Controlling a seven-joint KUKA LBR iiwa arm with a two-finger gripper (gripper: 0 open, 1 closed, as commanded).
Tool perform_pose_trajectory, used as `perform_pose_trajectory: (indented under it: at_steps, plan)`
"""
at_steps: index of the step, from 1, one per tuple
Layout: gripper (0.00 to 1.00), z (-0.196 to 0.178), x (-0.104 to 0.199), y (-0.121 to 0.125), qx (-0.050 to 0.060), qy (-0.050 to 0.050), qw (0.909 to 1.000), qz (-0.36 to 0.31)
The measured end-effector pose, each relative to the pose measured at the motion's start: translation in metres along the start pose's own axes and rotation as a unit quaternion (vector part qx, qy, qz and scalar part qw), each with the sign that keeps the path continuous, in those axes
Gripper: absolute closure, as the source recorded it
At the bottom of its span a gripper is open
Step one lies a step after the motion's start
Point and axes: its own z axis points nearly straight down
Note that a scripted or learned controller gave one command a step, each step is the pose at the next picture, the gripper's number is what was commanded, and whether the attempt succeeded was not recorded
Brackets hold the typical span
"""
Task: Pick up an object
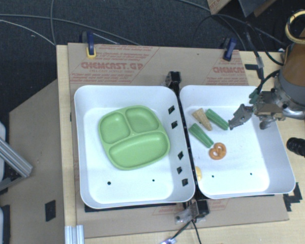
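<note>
I see the pincer point(238, 119) hanging over the right bin point(274, 156), reaching in from the right on the grey arm point(295, 85). Its dark fingers point(237, 120) point down and to the left, but from this angle I cannot tell whether they are spread or closed — and I see nothing between them.

Just left of the fingertips lies a green stick point(217, 119), set at a slant, and touching its left end is a tan piece point(201, 119) that looks like a small cone or bread stick. Below those two a second green stick point(200, 135) lies at much the same slant, close to the wall the bins share. Near its lower end sits an orange pretzel point(218, 151), out on the white floor of the bin. A small yellow bit point(198, 174) lies against the left wall lower down; I cannot make out what it is.

The left bin point(86, 136) holds a green divided plate point(134, 136) with three sections, lying flat near its middle.

Both bins rest on a cardboard-covered surface point(142, 62) printed with red lettering, held at the far edge by two blue clamps point(90, 42). Cables point(56, 14) trail over the dark floor beyond.
</note>
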Motion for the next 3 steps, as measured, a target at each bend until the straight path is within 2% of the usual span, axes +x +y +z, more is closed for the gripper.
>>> perform_pose_trajectory:
  at_steps: [1,3]
  plan:
    - [0.0,-0.005,0.0,0.002,-0.005,-0.001,1.0,-0.001]
    - [0.0,0.117,0.001,-0.007,-0.001,0.0,1.0,0.0]
